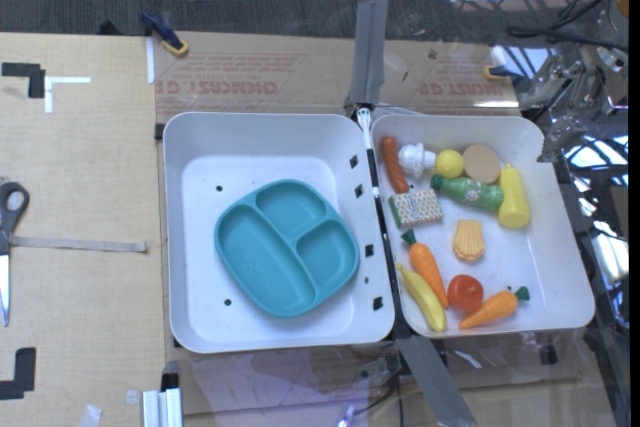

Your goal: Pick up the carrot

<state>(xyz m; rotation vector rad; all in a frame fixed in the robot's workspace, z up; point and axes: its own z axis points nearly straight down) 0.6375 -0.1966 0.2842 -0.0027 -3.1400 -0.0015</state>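
Two orange plastic carrots with green tops lie among toy food in the right-hand shallow white bin [560, 245]; one carrot [427, 267] sits near the bin's left wall, pointing toward the near side, just beside a yellow plastic banana [424, 300]; the other carrot [492, 308] rests at the near edge, close to a round red tomato [465, 291]; the task does not say which is meant. The left-hand white bin [190, 215] holds a teal three-compartment plastic tray [287, 247]. A clean pick likely calls for a straight descent over the carrot's thicker middle, fingers set across its width, since the banana crowds the left carrot and the tomato and bin wall crowd the near one; the near carrot looks the freer, though its tip lies close to the rim. At the far right of the surface, metal parts and cables crowd the frame edge; the arm's tool cannot be made out there, so whether it stands wide or narrow cannot be told; glare blurs that corner.
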